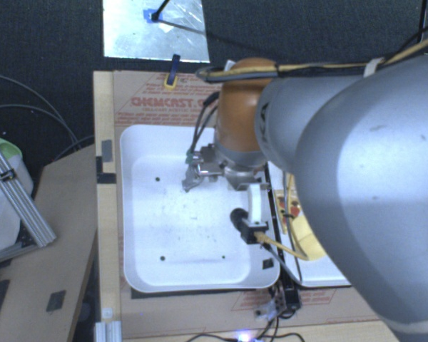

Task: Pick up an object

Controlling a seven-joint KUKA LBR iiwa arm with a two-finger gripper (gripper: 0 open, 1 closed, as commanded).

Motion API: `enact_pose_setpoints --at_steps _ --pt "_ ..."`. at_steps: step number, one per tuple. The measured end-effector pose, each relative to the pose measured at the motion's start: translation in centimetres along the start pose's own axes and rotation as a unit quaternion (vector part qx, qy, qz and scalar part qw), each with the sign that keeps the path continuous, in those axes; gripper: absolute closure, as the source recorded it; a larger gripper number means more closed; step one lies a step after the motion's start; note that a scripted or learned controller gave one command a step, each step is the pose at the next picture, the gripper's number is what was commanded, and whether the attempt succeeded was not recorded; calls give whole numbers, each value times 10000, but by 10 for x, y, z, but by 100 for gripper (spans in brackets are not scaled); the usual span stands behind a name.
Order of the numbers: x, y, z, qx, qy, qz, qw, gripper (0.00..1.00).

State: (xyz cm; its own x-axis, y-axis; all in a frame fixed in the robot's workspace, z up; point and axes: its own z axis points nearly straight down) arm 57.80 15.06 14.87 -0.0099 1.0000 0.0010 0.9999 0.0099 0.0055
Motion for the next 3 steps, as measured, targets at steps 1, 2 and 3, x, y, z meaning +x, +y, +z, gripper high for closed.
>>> enact_pose_setpoints --at_steps 1,2,3 --pt "71 -48 -125 -18 34 -14 10000 0" --pt "85 27 -156 -21 10 19 10000 0" --pt "16 84 -43 50 -27 79 10000 0"
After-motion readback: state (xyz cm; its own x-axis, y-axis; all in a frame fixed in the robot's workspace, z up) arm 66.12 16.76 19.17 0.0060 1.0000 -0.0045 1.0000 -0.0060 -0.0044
